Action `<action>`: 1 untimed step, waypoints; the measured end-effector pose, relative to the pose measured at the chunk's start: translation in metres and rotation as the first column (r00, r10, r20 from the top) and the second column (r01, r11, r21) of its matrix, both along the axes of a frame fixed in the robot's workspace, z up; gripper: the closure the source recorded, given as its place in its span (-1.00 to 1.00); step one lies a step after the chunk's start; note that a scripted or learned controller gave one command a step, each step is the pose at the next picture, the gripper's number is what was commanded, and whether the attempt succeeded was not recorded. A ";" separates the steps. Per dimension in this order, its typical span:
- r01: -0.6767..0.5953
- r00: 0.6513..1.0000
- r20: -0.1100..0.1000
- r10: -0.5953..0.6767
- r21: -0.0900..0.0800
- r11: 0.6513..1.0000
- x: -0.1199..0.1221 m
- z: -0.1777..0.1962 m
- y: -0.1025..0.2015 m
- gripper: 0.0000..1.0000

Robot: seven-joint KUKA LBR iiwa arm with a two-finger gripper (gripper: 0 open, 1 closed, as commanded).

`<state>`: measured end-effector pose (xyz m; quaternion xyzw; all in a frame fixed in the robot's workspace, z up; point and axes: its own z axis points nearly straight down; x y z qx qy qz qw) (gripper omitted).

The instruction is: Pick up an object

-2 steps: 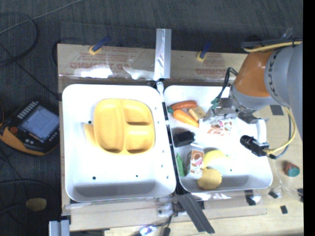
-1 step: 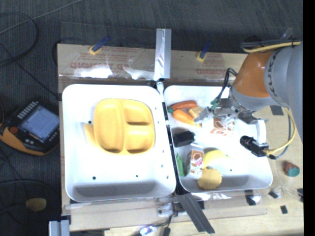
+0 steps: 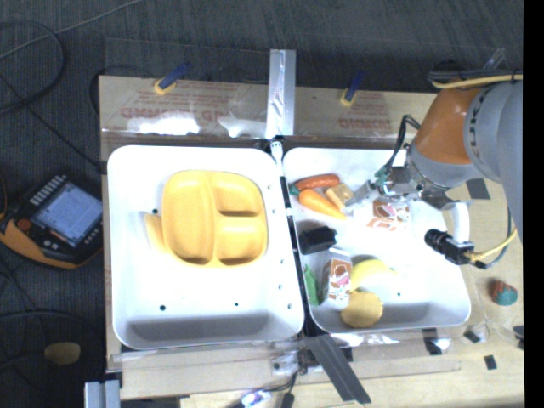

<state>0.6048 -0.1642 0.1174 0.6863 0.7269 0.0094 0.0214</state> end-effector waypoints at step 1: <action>-0.035 0.999 -0.029 0.035 0.016 0.999 0.024 -0.026 -0.044 -1.00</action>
